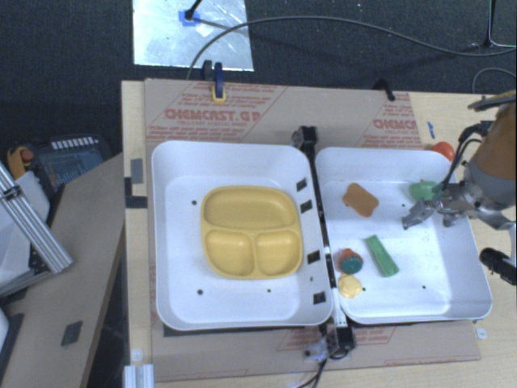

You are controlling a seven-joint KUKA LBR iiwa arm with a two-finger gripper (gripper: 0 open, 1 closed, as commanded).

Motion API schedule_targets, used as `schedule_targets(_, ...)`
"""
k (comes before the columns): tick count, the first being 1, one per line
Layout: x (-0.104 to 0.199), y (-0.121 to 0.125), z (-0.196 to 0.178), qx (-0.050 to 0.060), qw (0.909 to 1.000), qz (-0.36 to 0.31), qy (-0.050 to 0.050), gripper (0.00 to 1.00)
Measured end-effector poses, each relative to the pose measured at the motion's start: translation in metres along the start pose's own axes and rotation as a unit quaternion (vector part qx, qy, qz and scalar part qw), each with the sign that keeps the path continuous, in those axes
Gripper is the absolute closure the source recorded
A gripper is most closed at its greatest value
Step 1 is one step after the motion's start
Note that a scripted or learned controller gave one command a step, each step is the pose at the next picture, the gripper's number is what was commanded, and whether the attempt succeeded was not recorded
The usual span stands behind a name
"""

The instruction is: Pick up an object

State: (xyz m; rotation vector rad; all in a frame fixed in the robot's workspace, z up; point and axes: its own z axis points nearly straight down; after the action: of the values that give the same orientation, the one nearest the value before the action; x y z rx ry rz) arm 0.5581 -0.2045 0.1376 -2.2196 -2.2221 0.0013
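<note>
The claw (pixel 420 214) hangs over the right bin (pixel 464 301) near the bench's right edge — open or closed, I cannot tell. A small green piece (pixel 422 190) sits just beside it — a descent slightly off could nudge it away.

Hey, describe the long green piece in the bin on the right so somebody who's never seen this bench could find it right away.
Look at the right bin of the two white bins, the one without the yellow tray. Near its lower middle lies a green block, set at a slant. It is the only long, straight-edged piece there: the orange piece above it is rounded, and the small round pieces to its left are stubby.
</note>
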Motion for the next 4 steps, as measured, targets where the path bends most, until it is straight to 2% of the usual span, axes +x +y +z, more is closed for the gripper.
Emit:
schedule_targets(1,0.001,0.0,0.052,0.0,1.0,0.0,0.0,0.0)
schedule_targets(2,0.0,0.002,0.038,-0.003,1.0,0.0,-0.001,1.0)
schedule_targets(4,0.002,-0.005,-0.053,-0.004,1.0,-0.001,-0.001,1.0)
